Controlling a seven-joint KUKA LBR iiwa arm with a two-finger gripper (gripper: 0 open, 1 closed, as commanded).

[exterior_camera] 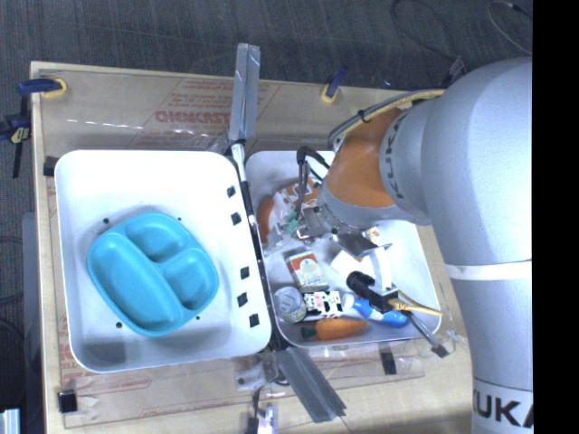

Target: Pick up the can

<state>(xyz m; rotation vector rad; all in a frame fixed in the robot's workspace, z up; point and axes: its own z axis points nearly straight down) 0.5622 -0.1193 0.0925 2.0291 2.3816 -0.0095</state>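
- While the grey arm with its orange band is reaching into the right white bin point(425, 269), its claw point(312, 220) is sitting low among the clutter; its state I cannot tell.
- A small silver metal can point(289, 304) is lying near that bin's front left corner, apart from the claw.
- A turquoise divided plastic tray point(152, 271) is resting in the left white bin point(81, 179).
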